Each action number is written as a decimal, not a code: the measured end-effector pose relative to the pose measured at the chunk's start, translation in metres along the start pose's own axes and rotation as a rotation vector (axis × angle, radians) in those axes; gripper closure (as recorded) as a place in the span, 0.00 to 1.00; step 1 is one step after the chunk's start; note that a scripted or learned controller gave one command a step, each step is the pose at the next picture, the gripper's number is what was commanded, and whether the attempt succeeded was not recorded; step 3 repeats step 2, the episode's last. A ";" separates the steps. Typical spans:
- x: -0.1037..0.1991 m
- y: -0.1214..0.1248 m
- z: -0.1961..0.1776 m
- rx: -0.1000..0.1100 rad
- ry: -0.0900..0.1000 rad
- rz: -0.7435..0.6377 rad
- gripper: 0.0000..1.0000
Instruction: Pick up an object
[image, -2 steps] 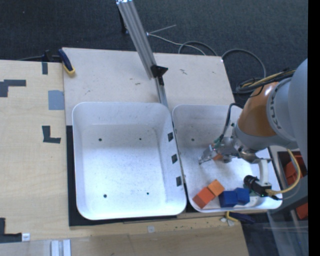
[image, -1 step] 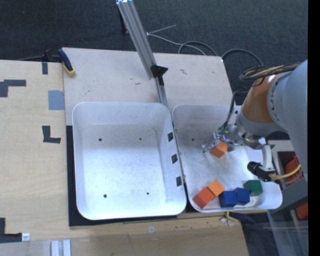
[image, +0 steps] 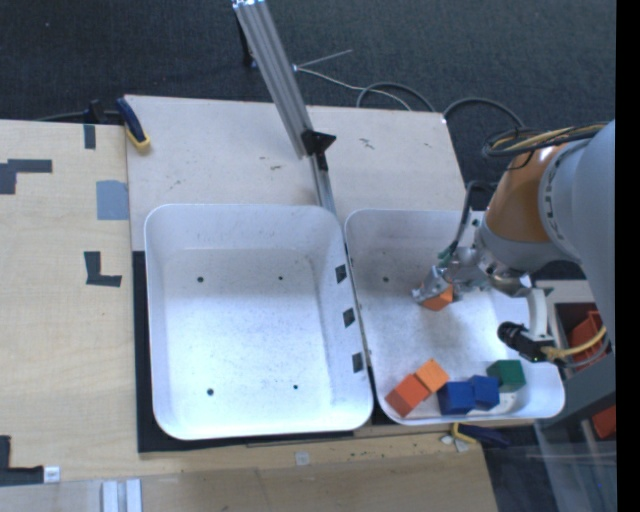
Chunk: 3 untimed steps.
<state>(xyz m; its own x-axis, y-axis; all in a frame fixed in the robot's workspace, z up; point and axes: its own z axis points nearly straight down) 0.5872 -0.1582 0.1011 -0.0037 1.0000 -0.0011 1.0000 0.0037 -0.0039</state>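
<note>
In the right bin (image: 400, 235), a small orange block (image: 437, 298) is seen clamped between the fingers of the end effector (image: 436, 291), judged light, rigid and smooth-faced, best gripped squarely across 2 opposite flat sides to prevent slipping.

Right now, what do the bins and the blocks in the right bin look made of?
Bins: probably thin moulded plastic, white, matte, dark-speckled, with rounded rims. Blocks: orange, blue, green; solid flat colours and crisp edges suggest painted wood or plastic; I cannot tell which.
</note>
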 end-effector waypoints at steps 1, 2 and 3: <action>0.115 0.021 -0.095 -0.009 0.004 -0.007 1.00; 0.191 -0.057 -0.090 0.005 0.004 -0.005 1.00; 0.191 -0.057 -0.090 0.005 0.004 -0.005 1.00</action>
